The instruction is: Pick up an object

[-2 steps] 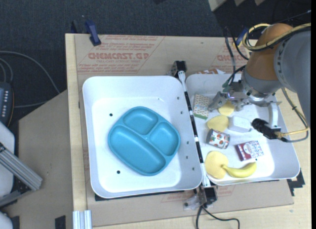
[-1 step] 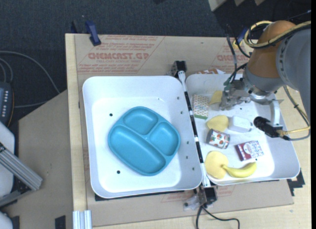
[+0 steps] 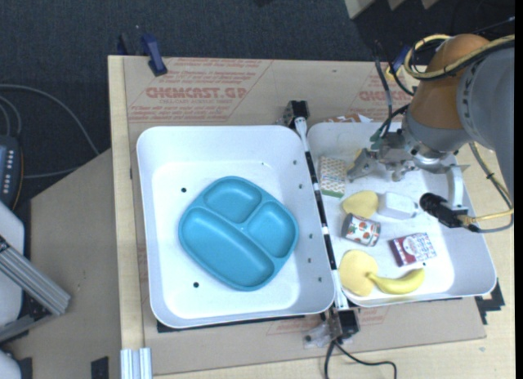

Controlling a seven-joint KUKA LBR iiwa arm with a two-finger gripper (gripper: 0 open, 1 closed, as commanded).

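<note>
Fingers spread, gripper (image 3: 377, 165) over right bin (image 3: 474, 275)

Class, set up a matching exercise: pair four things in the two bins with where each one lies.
Things:
1. blue plate
2. banana
3. small can
4. red packet

Places:
A. right bin, near its front edge
B. left bin, in the middle
C. right bin, just right of the can
D. right bin, beside the divider

Pairs: 1-B, 2-A, 3-D, 4-C
</note>
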